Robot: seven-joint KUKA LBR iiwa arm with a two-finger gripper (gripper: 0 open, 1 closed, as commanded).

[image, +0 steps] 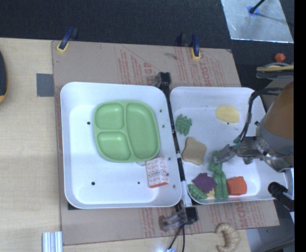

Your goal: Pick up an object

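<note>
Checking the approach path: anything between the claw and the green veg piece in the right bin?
Nothing visible. The claw hangs right above the green vegetable piece in the right bin. Neighbours crowd it, though: purple item on one side, orange item on the other, tan bread piece nearby.

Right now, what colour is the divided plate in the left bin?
Light green, seen in the camera view: divided plate.
</note>
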